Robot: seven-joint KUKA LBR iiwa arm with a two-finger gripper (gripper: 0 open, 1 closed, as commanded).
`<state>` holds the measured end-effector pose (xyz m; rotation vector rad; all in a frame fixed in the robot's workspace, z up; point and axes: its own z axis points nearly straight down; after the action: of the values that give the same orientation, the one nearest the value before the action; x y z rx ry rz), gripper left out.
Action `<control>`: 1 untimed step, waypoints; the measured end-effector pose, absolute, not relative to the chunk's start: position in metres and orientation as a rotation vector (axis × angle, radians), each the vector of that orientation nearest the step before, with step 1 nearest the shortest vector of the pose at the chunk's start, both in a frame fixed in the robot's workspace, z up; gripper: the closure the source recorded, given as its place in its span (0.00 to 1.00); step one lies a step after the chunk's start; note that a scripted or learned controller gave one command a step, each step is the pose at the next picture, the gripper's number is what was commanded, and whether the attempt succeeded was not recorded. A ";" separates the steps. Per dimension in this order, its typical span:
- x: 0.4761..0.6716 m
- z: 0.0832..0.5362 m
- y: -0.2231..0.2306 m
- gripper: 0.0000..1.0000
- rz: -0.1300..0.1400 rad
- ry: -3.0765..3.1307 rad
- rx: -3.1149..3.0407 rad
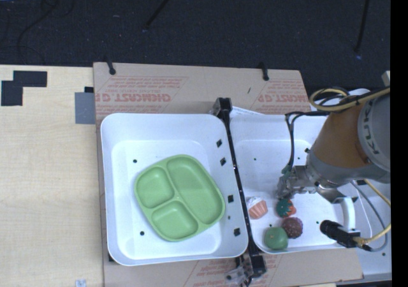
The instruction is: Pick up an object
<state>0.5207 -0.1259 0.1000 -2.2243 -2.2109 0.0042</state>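
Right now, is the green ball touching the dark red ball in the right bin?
Cannot tell. In the camera view the green ball and dark red ball sit edge to edge, with no plain gap or contact visible.

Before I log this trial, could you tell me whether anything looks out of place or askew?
Nothing stands out. The green divided plate lies flat in the left bin, turned at an angle; the small toy foods stay inside the right bin.

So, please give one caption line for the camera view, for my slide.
Gripper above small toys in the right bin; green divided plate in the left bin.
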 end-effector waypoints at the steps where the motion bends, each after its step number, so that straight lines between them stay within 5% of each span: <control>1: 0.515 0.144 -0.131 1.00 0.000 -2.215 -2.227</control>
<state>0.5152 -0.1305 0.1440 -2.2275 -2.2151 0.0000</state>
